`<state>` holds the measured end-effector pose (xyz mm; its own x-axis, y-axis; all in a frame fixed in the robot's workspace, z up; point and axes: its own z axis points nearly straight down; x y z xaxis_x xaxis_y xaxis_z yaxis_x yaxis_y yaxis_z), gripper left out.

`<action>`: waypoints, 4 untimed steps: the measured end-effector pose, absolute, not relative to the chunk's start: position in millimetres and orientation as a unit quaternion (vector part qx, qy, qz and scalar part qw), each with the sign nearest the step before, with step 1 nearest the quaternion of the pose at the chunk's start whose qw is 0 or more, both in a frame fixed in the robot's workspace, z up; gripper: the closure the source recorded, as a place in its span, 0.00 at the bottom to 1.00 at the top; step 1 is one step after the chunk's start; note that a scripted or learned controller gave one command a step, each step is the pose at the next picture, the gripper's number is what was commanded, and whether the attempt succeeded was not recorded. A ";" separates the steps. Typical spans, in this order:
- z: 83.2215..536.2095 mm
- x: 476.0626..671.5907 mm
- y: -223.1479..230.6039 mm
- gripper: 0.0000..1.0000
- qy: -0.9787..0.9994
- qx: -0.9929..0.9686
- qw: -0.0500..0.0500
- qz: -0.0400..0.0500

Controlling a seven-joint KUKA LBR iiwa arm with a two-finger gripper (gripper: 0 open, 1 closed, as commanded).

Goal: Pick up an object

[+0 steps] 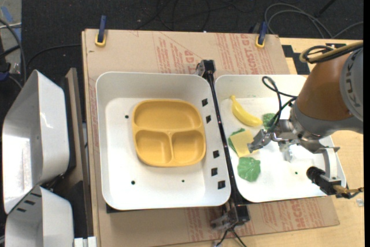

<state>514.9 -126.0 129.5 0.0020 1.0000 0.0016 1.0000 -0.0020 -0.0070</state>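
Seemingly, claw point(258, 142) hovers beside yellow-green block point(239, 142).

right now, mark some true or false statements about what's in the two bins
1. The yellow three-compartment plastic tray lies in the left white bin. True.
2. The yellow banana-shaped toy lies on the tray. False: it lies in the right white bin.
3. The flat green leaf-shaped piece lies in the right bin. True.
4. The arm's tool hangs over the left bin. False: it is over the right bin.
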 end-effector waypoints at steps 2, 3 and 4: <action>101.9 515.0 -125.4 1.00 -0.706 -0.708 0.000 0.000; 154.9 526.5 -125.9 1.00 -0.708 -0.706 -0.002 -0.001; 200.7 521.0 -122.9 1.00 -0.708 -0.706 -0.002 -0.001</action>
<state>521.0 -122.9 200.7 -0.0032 1.0000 -0.0009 1.0000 0.0032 0.0046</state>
